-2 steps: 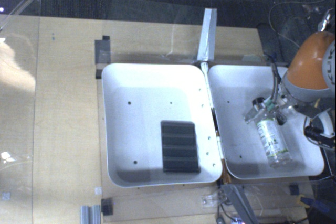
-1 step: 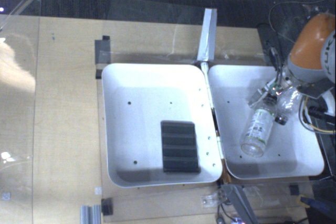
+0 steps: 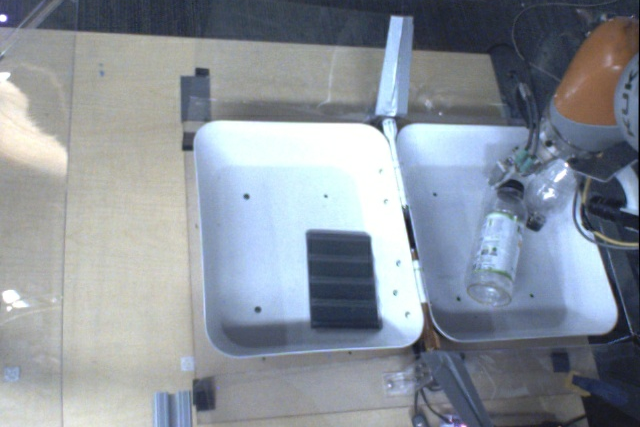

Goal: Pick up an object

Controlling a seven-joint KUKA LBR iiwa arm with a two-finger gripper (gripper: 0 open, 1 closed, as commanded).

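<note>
A clear plastic bottle (image 3: 496, 253) with a pale label lies in the right bin (image 3: 440, 215), its neck pointing to the far side. My gripper (image 3: 528, 183) hangs low over the far right part of that bin, right at the bottle's neck end and slightly to its right. Whether it touches the bottle is unclear. A black ribbed rectangular block (image 3: 343, 280) lies flat in the left bin (image 3: 260, 175), near its front wall.
The arm's orange band (image 3: 592, 80) rises above the right bin's far right corner, with cables (image 3: 600, 215) along that bin's right rim. A grey metal post (image 3: 394, 65) stands behind the gap between the bins. Wooden bench surface stretches to the left.
</note>
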